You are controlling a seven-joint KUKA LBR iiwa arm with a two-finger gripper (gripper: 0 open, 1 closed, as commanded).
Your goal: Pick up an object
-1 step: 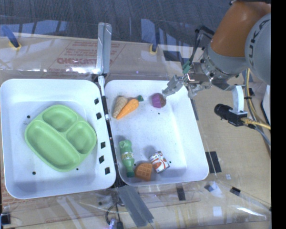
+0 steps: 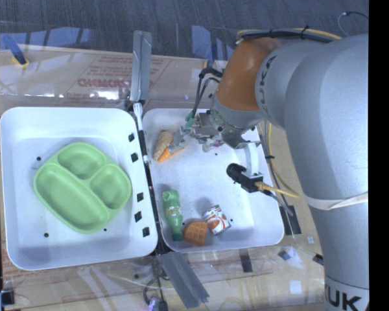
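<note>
Gripper (image 2: 198, 131) is low over the right bin (image 2: 198, 180), up in its 11 o'clock corner. Can't tell from this angle whether it's open or closed, since the wrist and orange band block the tip. Nothing visibly held.

Closest target is the carrot (image 2: 174, 151), approx at the gripper's 8 o'clock and just beside it. Its long axis runs 8-to-2, so the near end points more or less at the tool. Touching it on the 10 o'clock side is a tan bread roll (image 2: 162, 142), lying steeper, approx 1-to-7, close to the bin's wall.

Other options sit well apart at the gripper's 6 o'clock, along the bin's near edge: a green bottle (image 2: 172, 214), a waffle cone (image 2: 196, 232) and a small can (image 2: 216, 219).

My read: the pick turns on that short 8 o'clock offset. The tool needs a small shift that way, w/ the jaws across the carrot's 8-to-2 line, not along it. Risk: the roll is touching, so the grip may snag both or nudge them into the wall.

The left bin (image 2: 26, 131), w/ its green plate (image 2: 83, 186), is out of play.
</note>
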